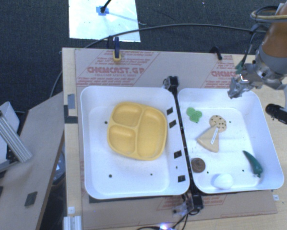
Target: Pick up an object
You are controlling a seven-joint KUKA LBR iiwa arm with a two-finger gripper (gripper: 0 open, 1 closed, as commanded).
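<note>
camera view, hand point(235, 91) above right bin point(273, 174) rim

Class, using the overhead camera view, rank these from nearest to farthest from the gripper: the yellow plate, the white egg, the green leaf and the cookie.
Measured from the gripper, above the right bin's top edge:
1. Cookie, upper middle of the right bin.
2. Green leaf, upper left of the right bin; close to the cookie's distance, slightly farther.
3. White egg, bottom of the right bin.
4. Yellow plate, in the left bin.
</note>
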